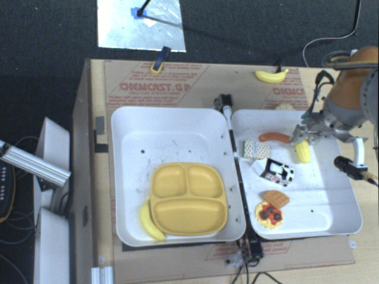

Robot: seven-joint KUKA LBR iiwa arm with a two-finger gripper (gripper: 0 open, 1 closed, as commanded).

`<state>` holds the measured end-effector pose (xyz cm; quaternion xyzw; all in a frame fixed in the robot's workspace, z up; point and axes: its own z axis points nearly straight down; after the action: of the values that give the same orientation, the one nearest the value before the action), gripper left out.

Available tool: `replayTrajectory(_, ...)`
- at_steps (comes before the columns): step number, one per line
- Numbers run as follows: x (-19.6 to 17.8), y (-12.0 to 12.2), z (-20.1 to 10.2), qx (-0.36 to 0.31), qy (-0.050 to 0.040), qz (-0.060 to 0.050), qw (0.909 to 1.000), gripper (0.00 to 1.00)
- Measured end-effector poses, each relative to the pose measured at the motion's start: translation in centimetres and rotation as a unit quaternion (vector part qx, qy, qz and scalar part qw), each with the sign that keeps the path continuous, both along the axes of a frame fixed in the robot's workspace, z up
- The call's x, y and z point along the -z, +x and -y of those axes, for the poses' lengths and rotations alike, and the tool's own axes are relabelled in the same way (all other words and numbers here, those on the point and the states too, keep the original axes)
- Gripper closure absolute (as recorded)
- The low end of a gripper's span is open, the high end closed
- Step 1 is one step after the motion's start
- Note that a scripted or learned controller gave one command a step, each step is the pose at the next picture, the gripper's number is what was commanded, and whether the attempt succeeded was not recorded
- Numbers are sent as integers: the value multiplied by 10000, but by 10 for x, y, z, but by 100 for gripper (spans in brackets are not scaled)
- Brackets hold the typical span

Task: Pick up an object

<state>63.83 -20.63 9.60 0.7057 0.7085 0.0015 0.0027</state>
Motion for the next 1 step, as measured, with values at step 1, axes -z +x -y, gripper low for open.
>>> replayTrajectory(1,-48,-37,-48,1,10,-16,10000,100)
